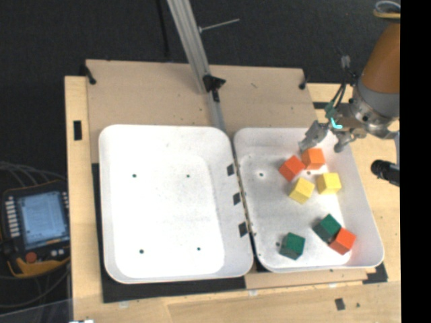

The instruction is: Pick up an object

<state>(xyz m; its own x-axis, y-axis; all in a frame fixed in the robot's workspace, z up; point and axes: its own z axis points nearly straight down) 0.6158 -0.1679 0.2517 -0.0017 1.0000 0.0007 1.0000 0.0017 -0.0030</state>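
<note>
The right bin [269,247] holds several small blocks. Two orange blocks [291,167] [314,157] lie near its far side, with two yellow blocks [302,190] [328,182] just in front of them. Two green blocks [292,245] [328,227] and a red-orange block [343,241] lie toward the near edge. My gripper [328,138] hangs over the far right part of this bin, just behind the orange block at the back. Its fingers are spread apart with nothing between them.
The left bin [114,180] sits beside the right one, with a row of black clips [237,197] along the seam. A slanted metal post [192,39] rises behind the bins. A handheld pendant [37,224] lies at the far left of the bench.
</note>
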